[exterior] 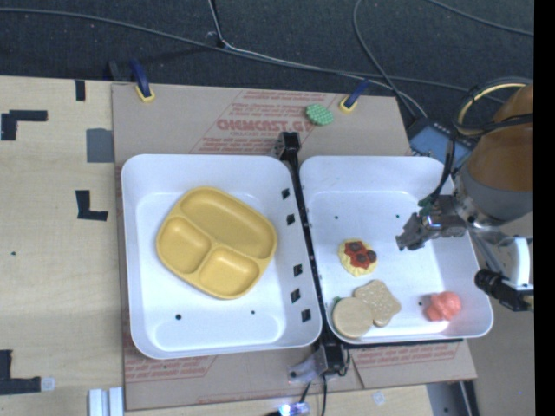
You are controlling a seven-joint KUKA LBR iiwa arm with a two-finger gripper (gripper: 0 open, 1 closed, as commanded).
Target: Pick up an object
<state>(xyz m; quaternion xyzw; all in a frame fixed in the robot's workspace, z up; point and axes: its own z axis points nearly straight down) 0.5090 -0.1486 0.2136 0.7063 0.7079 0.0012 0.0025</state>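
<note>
The right bin (364,180) holds a small yellow pastry with red topping (358,256), a tan square cracker (378,302) overlapping a round beige cookie (351,317), and a pink-red lump (443,306) in the near right corner. My gripper (414,235) hangs over the right side of this bin, to the right of the yellow pastry and above the pink lump, with nothing seen between its fingers.
The left bin (139,232) carries a yellow three-compartment tray (217,241). A small green object (319,114) lies on the cardboard behind the bins. Cables run across the dark floor at the back. The grey arm (499,172) fills the right edge.
</note>
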